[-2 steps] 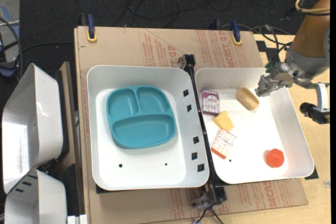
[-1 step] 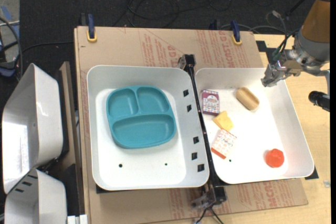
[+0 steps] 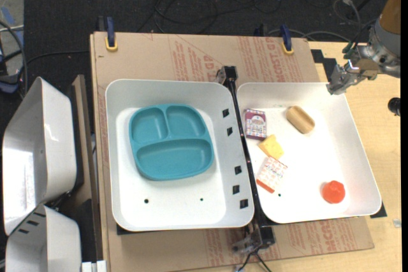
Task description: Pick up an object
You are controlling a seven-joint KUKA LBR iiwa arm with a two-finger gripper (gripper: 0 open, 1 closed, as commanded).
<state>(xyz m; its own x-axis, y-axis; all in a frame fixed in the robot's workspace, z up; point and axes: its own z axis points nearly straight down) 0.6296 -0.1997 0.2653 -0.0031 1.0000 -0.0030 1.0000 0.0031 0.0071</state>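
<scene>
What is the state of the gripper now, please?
Gripper: above the right bin's upper right corner, holding nothing visible; open or closed cannot be told.

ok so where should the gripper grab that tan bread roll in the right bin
Across the middle of the bread roll, fingers closing on its narrow width, coming from straight above. It lies flat, its long axis diagonal, apart from the other items and the right bin walls, so turn the gripper crosswise to it.
</scene>
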